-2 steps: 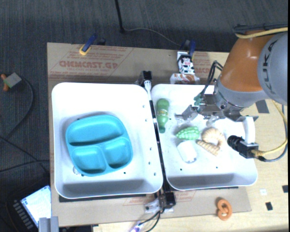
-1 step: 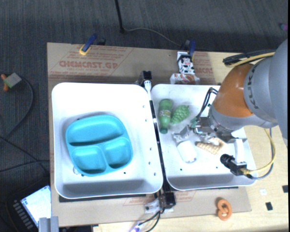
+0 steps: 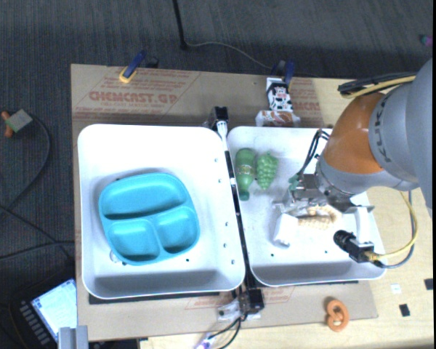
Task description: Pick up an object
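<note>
My gripper (image 3: pixel 307 203) is low over the middle of the right bin (image 3: pixel 265 267), at the end of the grey arm with the orange band. Just under and to the right of it lies a small tan ridged object (image 3: pixel 316 221), close to the gripper; whether they touch is unclear. A white block (image 3: pixel 283 230) rests a little to the left of that. Near the bin's upper left lie a green bottle-shaped item (image 3: pixel 243 171) and a bunch of green grapes (image 3: pixel 266 169), well apart from the gripper.
The left bin (image 3: pixel 94 151) holds a blue divided tray (image 3: pixel 148 217). A small cow figure (image 3: pixel 278 97) stands behind the right bin. Blue clamps (image 3: pixel 133 65) grip the board's far edge. An orange ring-like object (image 3: pixel 336 313) lies on the bench in front of the right bin.
</note>
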`<state>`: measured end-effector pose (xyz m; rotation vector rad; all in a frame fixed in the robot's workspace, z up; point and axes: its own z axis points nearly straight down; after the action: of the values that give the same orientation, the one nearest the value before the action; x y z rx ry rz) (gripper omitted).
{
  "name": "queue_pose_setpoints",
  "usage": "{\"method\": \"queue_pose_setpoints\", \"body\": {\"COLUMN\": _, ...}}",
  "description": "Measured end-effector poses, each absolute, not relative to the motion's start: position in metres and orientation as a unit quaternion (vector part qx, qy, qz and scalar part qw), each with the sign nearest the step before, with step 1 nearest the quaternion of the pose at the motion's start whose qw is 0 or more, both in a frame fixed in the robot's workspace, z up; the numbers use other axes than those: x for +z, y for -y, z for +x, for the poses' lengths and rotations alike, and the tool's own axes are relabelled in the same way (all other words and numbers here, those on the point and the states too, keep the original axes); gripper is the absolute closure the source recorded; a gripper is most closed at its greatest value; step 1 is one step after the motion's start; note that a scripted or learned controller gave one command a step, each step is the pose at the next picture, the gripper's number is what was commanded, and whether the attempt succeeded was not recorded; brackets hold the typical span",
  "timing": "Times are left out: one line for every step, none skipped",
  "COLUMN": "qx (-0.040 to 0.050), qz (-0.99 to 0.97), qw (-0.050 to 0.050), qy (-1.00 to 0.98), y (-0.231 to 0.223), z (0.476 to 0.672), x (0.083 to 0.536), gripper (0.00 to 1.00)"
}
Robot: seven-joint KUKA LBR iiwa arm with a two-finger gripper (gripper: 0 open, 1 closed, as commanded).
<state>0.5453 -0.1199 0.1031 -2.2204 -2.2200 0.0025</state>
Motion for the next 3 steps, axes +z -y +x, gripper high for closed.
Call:
{"method": "queue_pose_setpoints", "body": {"qx": 0.0009, "qz": -0.707, "qw": 0.001, "qy": 0.707, "y": 0.12, "z": 0.545, "x": 0.103, "gripper": 0.0}}
{"method": "queue_pose_setpoints", "body": {"qx": -0.0001, "qz": -0.707, "qw": 0.0, "qy": 0.707, "y": 0.106, "z": 0.567, "x": 0.09, "gripper": 0.0}}
{"method": "queue_pose_setpoints", "body": {"qx": -0.0005, "qz": -0.707, "qw": -0.003, "qy": 0.707, "y": 0.107, "z": 0.567, "x": 0.101, "gripper": 1.0}}
